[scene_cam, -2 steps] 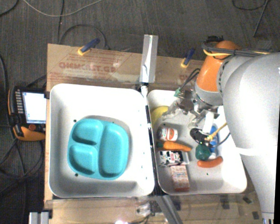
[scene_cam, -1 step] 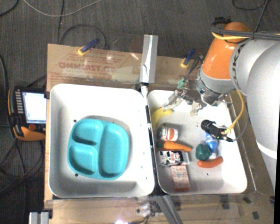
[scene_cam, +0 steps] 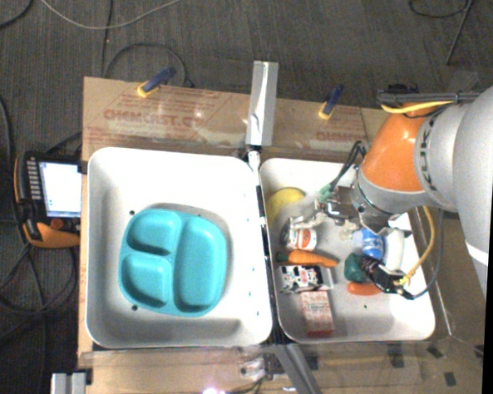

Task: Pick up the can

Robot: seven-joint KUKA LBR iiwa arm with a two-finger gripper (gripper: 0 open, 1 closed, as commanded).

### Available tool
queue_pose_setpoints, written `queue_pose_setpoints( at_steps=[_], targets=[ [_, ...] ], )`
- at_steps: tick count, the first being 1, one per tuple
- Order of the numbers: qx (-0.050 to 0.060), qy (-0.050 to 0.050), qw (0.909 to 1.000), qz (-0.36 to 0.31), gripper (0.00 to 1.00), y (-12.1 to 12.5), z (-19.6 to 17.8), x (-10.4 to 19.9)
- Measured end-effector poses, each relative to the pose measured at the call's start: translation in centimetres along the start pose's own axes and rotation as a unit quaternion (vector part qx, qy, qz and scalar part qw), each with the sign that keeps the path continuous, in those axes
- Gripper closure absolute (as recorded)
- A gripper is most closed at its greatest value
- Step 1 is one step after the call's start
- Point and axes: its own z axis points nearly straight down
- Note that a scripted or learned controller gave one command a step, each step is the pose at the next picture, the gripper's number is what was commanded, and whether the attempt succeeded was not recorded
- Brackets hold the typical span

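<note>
The can [scene_cam: 302,235] is small, white with an orange-red label, and lies in the left part of the right bin [scene_cam: 388,326]. An orange carrot [scene_cam: 313,259] lies just in front of it and a yellow round fruit [scene_cam: 284,201] just behind it. My gripper [scene_cam: 332,208] hangs over the right bin, a little behind and to the right of the can, beneath the grey and orange wrist [scene_cam: 394,164]. Nothing shows held in it.
The right bin also holds a black-and-white pack [scene_cam: 301,276], a reddish packet [scene_cam: 316,309], a blue-and-white bottle [scene_cam: 379,242], a teal item [scene_cam: 360,266] and a red piece [scene_cam: 359,288]. A teal divided plate [scene_cam: 176,261] lies in the left bin [scene_cam: 106,183].
</note>
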Motion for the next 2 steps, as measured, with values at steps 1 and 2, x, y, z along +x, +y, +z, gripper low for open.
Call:
queue_pose_setpoints(
  at_steps=[1,2],
  targets=[
    [-0.012,0.001,0.9834,-0.181,0.00,-0.7,1.1,-0.1],
    [0.004,0.000,0.9965,-0.084,0.00,5.5,4.2,-0.9]
  ],
)
